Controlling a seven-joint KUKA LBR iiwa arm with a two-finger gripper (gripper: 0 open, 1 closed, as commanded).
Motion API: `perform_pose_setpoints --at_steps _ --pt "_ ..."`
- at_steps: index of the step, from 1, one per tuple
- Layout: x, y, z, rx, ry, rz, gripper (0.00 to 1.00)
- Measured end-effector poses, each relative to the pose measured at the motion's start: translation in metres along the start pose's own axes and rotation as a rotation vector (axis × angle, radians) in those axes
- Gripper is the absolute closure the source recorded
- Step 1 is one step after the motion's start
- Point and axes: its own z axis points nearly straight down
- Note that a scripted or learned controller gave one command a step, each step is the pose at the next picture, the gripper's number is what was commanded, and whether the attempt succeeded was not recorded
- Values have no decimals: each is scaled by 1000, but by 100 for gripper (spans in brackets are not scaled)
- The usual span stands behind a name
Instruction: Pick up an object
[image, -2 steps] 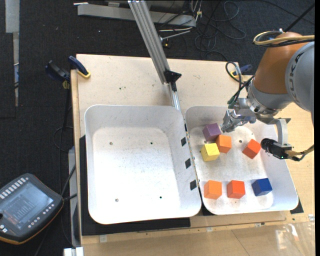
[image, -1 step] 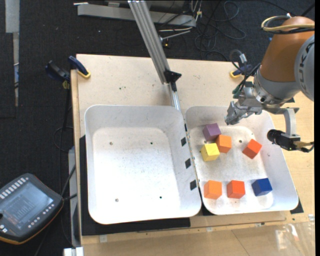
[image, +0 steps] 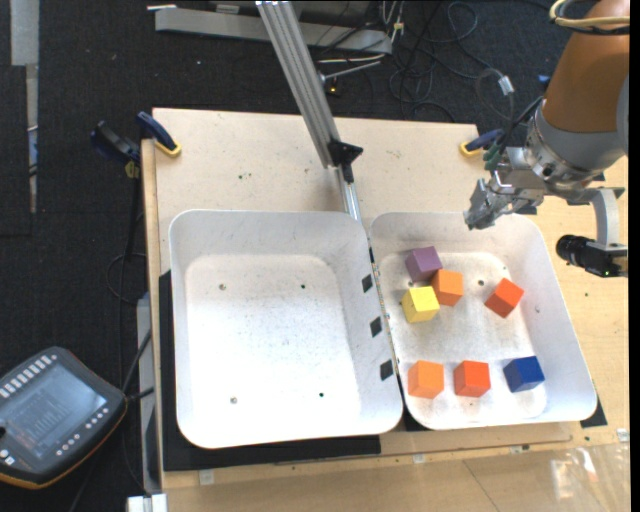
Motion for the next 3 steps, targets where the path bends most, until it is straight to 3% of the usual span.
perform_pose_setpoints --at_steps 1,3 --pt "59 -15 17 9 3 -4 100" --pt "162 -19 35 10 3 -4 100"
